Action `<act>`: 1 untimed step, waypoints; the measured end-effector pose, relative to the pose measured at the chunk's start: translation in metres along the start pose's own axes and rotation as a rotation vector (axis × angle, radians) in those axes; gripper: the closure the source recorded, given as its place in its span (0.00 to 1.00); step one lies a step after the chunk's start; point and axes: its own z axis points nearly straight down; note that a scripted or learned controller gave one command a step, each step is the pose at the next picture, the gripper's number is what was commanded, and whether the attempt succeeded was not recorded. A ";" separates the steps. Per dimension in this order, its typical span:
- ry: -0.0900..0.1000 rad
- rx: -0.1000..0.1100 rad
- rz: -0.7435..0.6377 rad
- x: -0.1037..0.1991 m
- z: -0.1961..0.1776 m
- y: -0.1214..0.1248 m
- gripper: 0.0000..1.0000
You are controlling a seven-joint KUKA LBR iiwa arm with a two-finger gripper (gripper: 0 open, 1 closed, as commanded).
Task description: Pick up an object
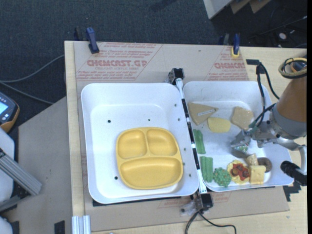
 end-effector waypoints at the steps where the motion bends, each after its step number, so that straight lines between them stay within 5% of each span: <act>1: 0.000 -0.004 -0.006 0.017 0.043 0.009 0.00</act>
